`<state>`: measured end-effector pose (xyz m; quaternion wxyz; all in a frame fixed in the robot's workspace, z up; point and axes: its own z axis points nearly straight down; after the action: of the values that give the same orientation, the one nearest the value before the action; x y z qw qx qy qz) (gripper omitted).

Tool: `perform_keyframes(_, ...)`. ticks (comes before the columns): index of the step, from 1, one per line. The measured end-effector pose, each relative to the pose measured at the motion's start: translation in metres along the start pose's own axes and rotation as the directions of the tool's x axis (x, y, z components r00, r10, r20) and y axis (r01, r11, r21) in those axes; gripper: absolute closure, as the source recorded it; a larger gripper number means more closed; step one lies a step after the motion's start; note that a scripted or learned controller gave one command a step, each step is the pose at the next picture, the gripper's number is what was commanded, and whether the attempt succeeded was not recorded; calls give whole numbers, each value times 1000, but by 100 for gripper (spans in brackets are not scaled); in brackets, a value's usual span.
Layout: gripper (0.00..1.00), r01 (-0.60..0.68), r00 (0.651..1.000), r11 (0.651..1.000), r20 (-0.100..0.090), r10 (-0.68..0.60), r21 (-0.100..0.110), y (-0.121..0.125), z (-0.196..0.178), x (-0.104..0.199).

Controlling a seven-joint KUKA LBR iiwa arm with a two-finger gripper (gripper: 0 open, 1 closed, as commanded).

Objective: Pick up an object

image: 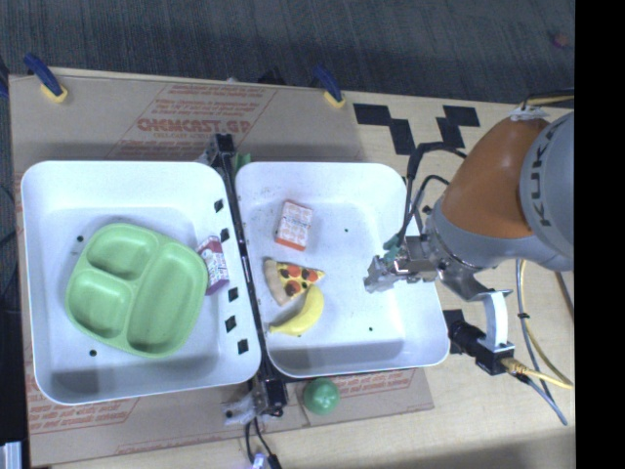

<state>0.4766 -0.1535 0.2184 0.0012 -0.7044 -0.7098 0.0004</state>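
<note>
Gripper [379, 277] hung low over the right side of the right bin [391, 340], arm entering from the right, orange band above the wrist; nothing lay between the fingers as far as could be made out, and whether they stood apart or together could not be told at this slant. Candidate objects sat well to its left in the same bin: a small orange-and-white carton [293, 225] lying flat near the bin's middle, a pizza slice [292, 279] below it, and a banana [303, 315] touching the slice's lower edge. Judged all three light toys. Carton looked stiff with flat faces, so a pinch across its narrow sides seemed the surest hold. Banana likely smooth and rounded, apt to roll or slip unless taken across its thick middle. Slice looked thin and flat against the floor, hard to get fingers under. In the left bin [39, 262], a green divided plate [137, 287] and a small purple packet [214, 264] by the inner wall. A green ball [319, 395] rested on the cardboard outside the bins, below the right one
</note>
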Motion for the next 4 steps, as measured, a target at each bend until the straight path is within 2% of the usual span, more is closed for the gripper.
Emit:
perform_keyframes(1, 100, 0, 1000, 1000, 1, 0, -1, 1, 2, 13)
perform_keyframes(2, 0, 0, 1000, 1000, 1, 0, -1, 1, 2, 12)
perform_keyframes(4, 0, 0, 1000, 1000, 1, 0, -1, 1, 2, 12)
